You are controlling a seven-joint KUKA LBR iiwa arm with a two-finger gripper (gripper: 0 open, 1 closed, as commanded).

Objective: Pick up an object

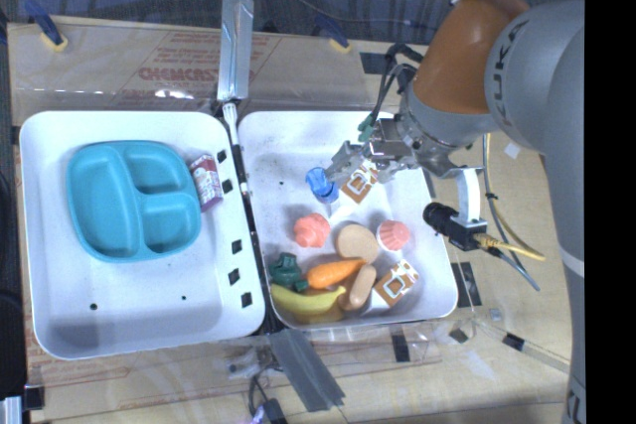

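Two bins, toys bunched along right bin (298, 129) front edge.
Pincer (360, 162) grip state: can't tell. "CHEMCAST" on tabletop sheet (164, 72); right bin's back-left corner free.

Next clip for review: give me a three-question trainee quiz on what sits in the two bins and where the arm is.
1. True or false: the blue divided tray lies in the right bin.
2. Which item lies closest to the gripper?
A. the banana
B. the small blue cup
C. the carrot
3. Fill in: beside the tray, against the left bin's right wall, lies a small ____.

Key:
1. False; it lies in the left bin.
2. B; the cup sits just beside the gripper in the right bin, while banana and carrot lie near that bin's front edge.
3. Packet, dark red with a pale label.
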